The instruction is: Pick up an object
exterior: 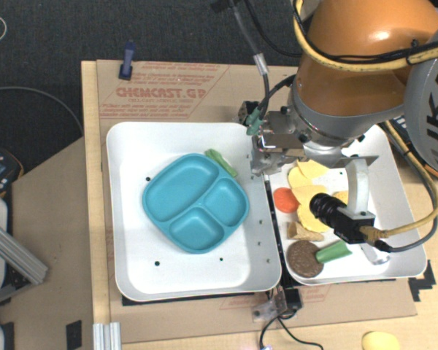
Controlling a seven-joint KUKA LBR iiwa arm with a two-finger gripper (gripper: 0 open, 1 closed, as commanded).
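Note:
My gripper (266, 154) hangs under the big orange wrist, over the divide between the two bins, at the right bin's upper left corner. Below it in the right bin (401, 195) lie a yellow piece (307, 177), a small orange-red piece (285, 199), a tan crumb-like piece (300, 231), a brown round disc (304, 259) and a green block (332, 252). The left bin (131, 159) holds a blue divided plate (196, 202) with a green stick (220, 162) at its upper right rim. The arm hides much of the right bin.
Both bins sit on a cardboard sheet (168, 86) with a blue clip (127, 60) at its far left corner. A yellow object (379, 340) lies off the bench at the bottom right. Cables run behind the arm.

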